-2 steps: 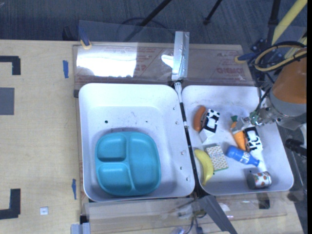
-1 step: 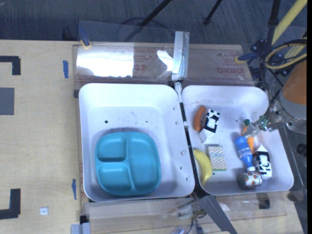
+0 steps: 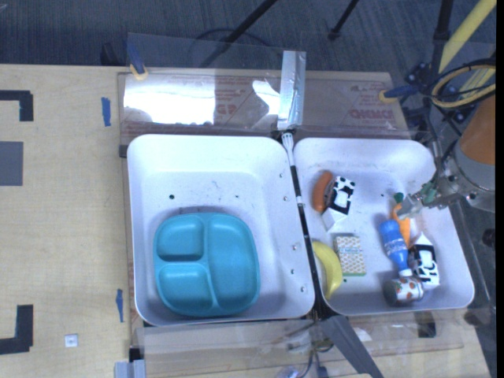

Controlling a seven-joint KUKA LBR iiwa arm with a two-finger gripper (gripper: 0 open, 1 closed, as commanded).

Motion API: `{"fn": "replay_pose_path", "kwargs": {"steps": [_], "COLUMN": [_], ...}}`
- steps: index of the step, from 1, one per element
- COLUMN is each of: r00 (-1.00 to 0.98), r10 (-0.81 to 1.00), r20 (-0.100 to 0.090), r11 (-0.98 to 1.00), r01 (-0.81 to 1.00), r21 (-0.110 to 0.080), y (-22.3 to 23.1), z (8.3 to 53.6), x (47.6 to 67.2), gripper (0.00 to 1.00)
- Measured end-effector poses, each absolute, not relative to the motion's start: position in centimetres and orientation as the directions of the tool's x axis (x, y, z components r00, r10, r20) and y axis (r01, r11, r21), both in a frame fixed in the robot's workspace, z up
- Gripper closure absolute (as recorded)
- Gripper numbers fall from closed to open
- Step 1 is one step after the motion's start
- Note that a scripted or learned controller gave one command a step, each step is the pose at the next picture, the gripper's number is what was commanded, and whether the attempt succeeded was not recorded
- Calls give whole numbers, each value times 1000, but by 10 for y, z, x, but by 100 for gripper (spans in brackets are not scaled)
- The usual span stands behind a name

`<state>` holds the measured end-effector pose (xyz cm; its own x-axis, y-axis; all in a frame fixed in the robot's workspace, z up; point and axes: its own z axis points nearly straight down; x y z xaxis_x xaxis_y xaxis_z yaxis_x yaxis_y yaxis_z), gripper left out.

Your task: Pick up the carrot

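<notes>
carrot [image 3: 405, 228] lies in your right bin [image 3: 370, 152], pressed beside the blue bottle [image 3: 392, 244]. your hand [image 3: 421, 198] hovers just above it; you cannot tell its grip.

Teal divided plate [image 3: 206, 263], yellow banana [image 3: 328, 264], blue bottle [image 3: 393, 243], white bins [image 3: 205, 160], orange carrot [image 3: 405, 228]

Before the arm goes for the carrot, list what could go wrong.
1. The carrot lies tight against the blue bottle, so the gripper may clip or grab the bottle instead.
2. The black-and-white block sits just below it; a push could shove the pile toward the right bin wall.
</notes>
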<state>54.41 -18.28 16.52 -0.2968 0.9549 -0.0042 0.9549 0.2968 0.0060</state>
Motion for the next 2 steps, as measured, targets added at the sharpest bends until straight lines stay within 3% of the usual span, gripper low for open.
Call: {"fn": "replay_pose_path", "kwargs": {"steps": [1,2], "r00": [-238,-269], "r10": [971,963], "r20": [-2,-2], "r11": [238,269], "r01": [971,963], "r21": [2,3], "y": [-157,-145], "z": [228,256], "x": [522,517], "gripper": [100,100]}}
